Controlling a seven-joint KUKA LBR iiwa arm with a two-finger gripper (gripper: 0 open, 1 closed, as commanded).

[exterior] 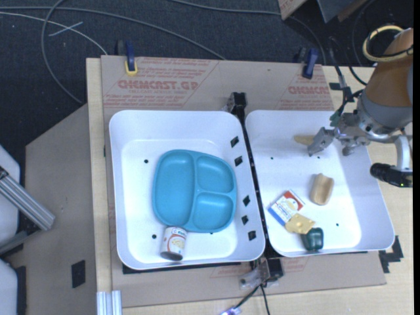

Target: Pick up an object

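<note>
My gripper (333, 144) hangs over the back of the right bin (367, 195), fingers spread open with nothing between them. A small flat tan piece (303, 139) lies just left of the left fingertip. Nearer the front, a tan bread-like lump (321, 189) rests mid-bin, apart from the gripper. A red, white and blue packet (286, 207), a yellow piece (300, 224) and a dark green object (314, 239) cluster at the bin's front left. In the left bin (125, 176) are a blue divided plate (194, 190) and a small can (173, 243) lying at the front.
The grey arm with its orange band (392, 77) comes in from the right, above the right bin's back corner. A divider with black clips (246, 176) separates the bins. Blue clamps (131, 63) hold the cardboard at the back edge.
</note>
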